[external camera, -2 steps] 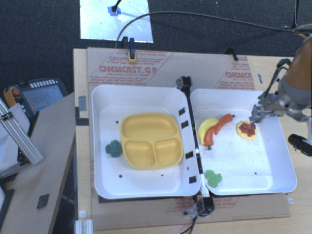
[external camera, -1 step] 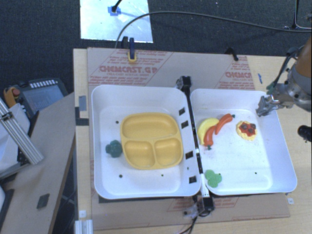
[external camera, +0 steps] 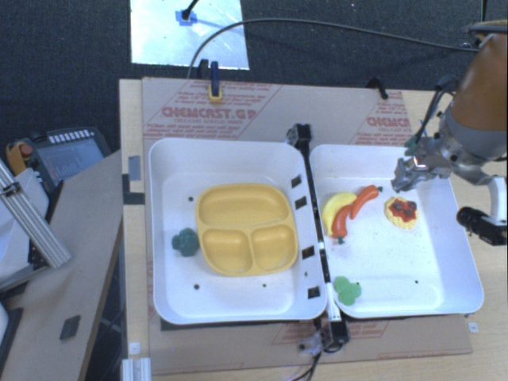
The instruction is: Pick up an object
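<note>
Dark carpet behind, pale cardboard-topped bench (external camera: 262,105) below, two shallow white bins side by side. Left bin (external camera: 167,165): yellow three-compartment plastic tray (external camera: 242,228), dark green broccoli toy (external camera: 186,242) just beside it. Right bin (external camera: 444,284): orange-red chilli-shaped toy (external camera: 353,209) lying across a yellow banana-like piece (external camera: 335,206), small round yellow pizza-like toy with red topping (external camera: 402,212), light green leafy toy (external camera: 347,290) at the near corner. Gripper (external camera: 405,175) hovering near the pizza-like toy, above its far edge; fingers too blurred, cannot tell whether parted or closed. Pizza-like toy probably light, rigid, smooth plastic; flat, so best pinched across opposite rim edges.
</note>
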`<state>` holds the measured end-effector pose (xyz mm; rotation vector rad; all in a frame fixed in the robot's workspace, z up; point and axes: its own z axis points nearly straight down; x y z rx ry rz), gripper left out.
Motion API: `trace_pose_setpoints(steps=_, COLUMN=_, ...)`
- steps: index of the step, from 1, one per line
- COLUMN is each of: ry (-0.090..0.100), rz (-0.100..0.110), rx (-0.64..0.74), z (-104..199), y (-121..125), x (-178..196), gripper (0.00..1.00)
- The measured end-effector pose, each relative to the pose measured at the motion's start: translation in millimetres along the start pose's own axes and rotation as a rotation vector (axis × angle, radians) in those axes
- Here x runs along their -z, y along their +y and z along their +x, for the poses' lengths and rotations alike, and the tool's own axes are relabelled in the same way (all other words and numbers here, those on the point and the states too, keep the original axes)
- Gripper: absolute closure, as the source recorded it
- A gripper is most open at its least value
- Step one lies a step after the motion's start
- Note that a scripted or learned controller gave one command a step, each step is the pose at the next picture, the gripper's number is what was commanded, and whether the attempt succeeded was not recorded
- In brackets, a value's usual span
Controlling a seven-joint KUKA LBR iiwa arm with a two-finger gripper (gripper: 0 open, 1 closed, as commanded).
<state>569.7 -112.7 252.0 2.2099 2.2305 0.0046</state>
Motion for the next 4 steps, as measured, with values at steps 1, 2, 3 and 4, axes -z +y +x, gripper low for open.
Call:
trace_pose_setpoints(steps=1, ry=0.0, rz=0.002, rx=0.0, z=57.7, y=-5.7, x=-12.5, gripper=1.0)
trace_pose_setpoints(steps=2, ry=0.001, rz=0.001, rx=0.0, z=108.9, y=-11.1, x=-4.6, gripper=1.0)
trace_pose_setpoints(steps=3, ry=0.001, rz=0.003, rx=0.0, z=160.4, y=-23.9, x=-18.2, gripper=1.0)
trace_pose_setpoints(steps=4, ry=0.001, rz=0.004, rx=0.0, z=209.0, y=-32.1, x=-29.9, gripper=1.0)
